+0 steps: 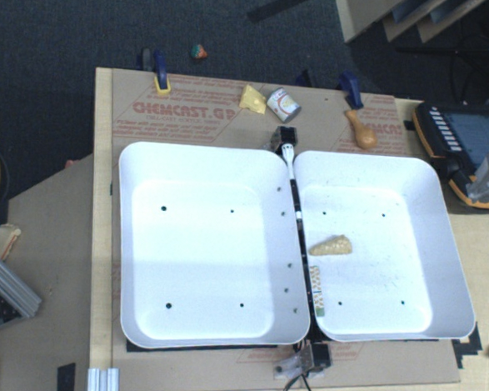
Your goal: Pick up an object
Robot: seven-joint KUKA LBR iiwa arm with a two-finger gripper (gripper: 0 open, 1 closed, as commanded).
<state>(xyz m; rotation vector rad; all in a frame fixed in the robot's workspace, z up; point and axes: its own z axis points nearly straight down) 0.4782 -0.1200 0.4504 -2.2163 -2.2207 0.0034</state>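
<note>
The bench (200,112) bears two white bins (203,246), a yellow wedge (252,100) and a wooden pear-shaped piece (360,128)

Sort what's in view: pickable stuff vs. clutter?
Job:
- tan wedge-shaped object in the right bin
- slim printed strip by that bin's left wall

Lying about:
- left bin
- yellow piece, small box, wooden-handled tool, blue clamps on the board behind the bins
- teach pendant

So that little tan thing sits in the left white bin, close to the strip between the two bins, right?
Not quite. The camera view shows the tan thing in the right bin, not the left bin. It does lie close to the strip between the bins.
</note>
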